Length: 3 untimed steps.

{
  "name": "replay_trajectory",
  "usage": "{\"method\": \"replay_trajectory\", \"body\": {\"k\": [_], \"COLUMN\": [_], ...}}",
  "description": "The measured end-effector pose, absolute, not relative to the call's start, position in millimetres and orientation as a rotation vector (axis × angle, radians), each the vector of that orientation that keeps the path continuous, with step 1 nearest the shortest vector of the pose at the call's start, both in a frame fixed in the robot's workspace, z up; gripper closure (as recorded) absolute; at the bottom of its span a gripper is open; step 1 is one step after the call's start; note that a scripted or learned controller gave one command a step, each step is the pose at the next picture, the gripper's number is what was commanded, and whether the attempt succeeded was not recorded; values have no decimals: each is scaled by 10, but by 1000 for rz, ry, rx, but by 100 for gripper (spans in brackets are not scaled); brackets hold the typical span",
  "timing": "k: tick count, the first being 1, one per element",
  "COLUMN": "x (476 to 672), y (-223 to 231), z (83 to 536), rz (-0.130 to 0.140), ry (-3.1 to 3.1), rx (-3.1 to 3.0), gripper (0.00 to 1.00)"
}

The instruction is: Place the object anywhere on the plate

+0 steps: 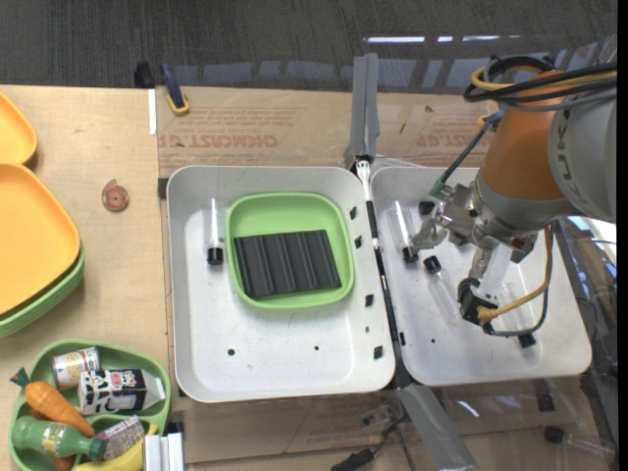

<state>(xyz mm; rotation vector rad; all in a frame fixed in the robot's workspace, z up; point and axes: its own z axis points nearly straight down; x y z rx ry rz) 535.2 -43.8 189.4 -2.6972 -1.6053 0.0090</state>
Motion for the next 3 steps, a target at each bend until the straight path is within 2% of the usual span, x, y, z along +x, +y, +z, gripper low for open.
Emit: {"method": "replay_trajectory", "body": {"k": [1, 2, 3], "x": [5017, 4771, 4778], "y": [460, 703, 541], "z": [2288, 2412, 2428], "rz": [7, 10, 7], "ry": [-1432, -1340, -1245], "rx": [-2796, -2840, -2885], "gripper": [0, 0, 0]}}
